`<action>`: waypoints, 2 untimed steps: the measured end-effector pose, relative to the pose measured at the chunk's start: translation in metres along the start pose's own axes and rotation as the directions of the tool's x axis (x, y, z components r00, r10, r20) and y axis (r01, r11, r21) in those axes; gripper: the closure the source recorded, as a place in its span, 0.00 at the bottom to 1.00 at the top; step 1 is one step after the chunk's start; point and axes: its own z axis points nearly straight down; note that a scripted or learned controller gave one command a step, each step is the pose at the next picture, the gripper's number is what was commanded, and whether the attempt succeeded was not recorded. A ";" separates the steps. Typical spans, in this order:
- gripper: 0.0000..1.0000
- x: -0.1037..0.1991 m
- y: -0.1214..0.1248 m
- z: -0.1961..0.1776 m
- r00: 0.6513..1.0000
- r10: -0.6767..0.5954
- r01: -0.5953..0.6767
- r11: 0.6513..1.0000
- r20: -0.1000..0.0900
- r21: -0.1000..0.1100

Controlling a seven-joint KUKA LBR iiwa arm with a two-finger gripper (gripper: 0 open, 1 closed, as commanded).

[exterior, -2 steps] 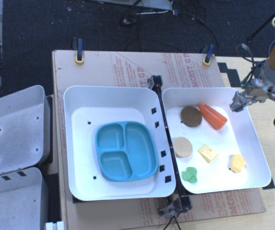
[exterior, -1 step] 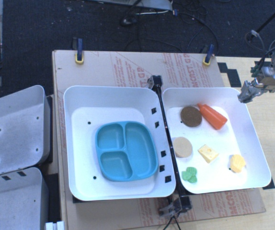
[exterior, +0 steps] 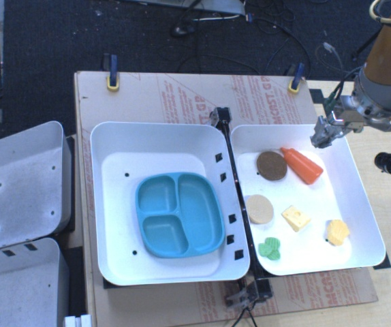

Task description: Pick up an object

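**Carrot lies in the right bin, end effector above the far rim**

The end effector [exterior: 321, 136] hangs over the right bin's [exterior: 359, 182] far edge, just beyond the carrot [exterior: 302, 165]; whether it is clenched or released I cannot tell. Left of the carrot, touching it, lies a brown disc [exterior: 272, 165]. Nearer sit a tan disc [exterior: 259, 209], cheese [exterior: 295, 218], a yellow piece [exterior: 337, 232] and a green piece [exterior: 271, 248]. The left bin [exterior: 114, 182] holds a blue tray [exterior: 180, 214].
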 end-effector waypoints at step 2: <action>1.00 0.100 -0.010 0.013 1.000 0.000 0.000 1.000 0.000 0.002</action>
